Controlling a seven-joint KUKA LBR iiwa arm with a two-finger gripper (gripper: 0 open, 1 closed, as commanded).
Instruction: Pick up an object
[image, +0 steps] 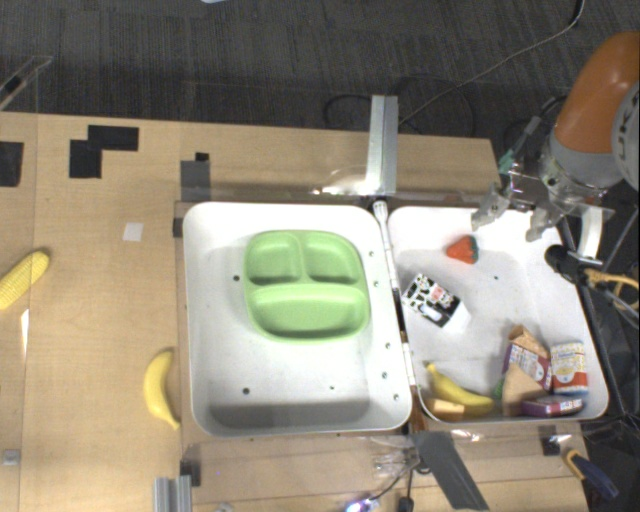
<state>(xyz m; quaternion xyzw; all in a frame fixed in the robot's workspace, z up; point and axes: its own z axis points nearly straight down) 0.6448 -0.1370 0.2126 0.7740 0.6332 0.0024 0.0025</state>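
Note:
My gripper (514, 216) hangs over the back of the right bin (560, 300), open, with its two fingers spread apart and nothing between them. A small red object (461, 250) lies in that bin just left of and below the gripper. A black-and-white patterned packet (431, 299) sits near the bin's left wall. A banana (458, 392) lies at the front left corner. A brown carton (523, 366), a red-and-white can (567, 364) and a purple item (553, 405) crowd the front right corner.
The left bin (215, 330) holds a green divided plate (304, 282). On the bench left of the bins lie a banana (158, 388) and a corn cob (22, 279). A metal post (383, 140) stands behind the divider between the bins.

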